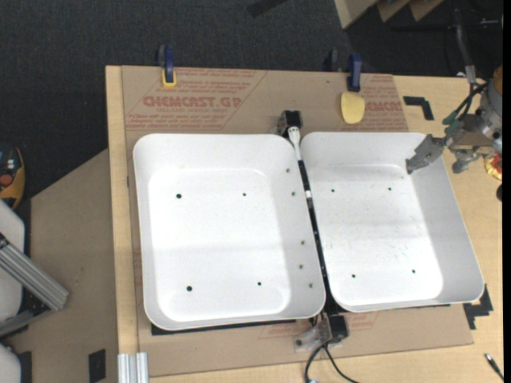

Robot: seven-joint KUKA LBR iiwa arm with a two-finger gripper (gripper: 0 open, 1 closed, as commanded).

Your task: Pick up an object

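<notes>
Both bins, left bin (152, 238) and right bin (455, 238), hold no visible object. At 3 o'clock, gripper (427, 154) hovers; its opening cannot be determined. Pick not yet done.

Arm comes in from the right, w/ just its end section in shot, near the far right corner of the right bin (447, 214). Tool (421, 156) sits over that corner, a grey finger (423, 155) slanting down-left w/ its tip above the bin's far rim. Nothing seen betw. the fingers. Can't tell finger spacing.
</notes>
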